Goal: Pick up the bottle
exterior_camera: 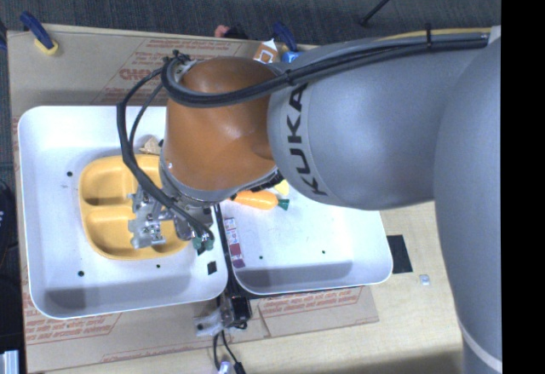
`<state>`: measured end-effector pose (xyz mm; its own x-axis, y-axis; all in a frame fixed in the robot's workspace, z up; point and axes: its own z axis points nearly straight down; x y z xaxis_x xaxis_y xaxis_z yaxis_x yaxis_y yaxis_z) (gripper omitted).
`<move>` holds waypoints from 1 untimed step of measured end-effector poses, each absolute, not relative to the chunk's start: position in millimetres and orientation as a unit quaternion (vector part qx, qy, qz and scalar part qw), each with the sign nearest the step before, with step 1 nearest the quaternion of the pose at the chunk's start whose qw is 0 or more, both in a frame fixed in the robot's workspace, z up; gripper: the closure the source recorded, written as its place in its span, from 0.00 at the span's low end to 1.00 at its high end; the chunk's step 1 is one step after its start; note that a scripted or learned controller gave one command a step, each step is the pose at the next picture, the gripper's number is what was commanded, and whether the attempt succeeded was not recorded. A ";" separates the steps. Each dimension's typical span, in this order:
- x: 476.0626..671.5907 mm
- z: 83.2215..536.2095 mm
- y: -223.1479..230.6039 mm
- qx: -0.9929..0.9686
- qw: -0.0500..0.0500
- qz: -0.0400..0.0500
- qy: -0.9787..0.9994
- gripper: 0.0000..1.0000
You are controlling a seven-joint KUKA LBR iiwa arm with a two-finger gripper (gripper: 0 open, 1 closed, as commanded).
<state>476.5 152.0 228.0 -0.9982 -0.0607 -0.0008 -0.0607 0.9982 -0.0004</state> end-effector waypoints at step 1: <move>479.4 193.0 117.4 -0.196 -0.002 -0.001 0.981 1.00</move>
<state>479.4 117.4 193.0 -0.9234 -0.3837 0.0034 -0.3837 0.9234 -0.0005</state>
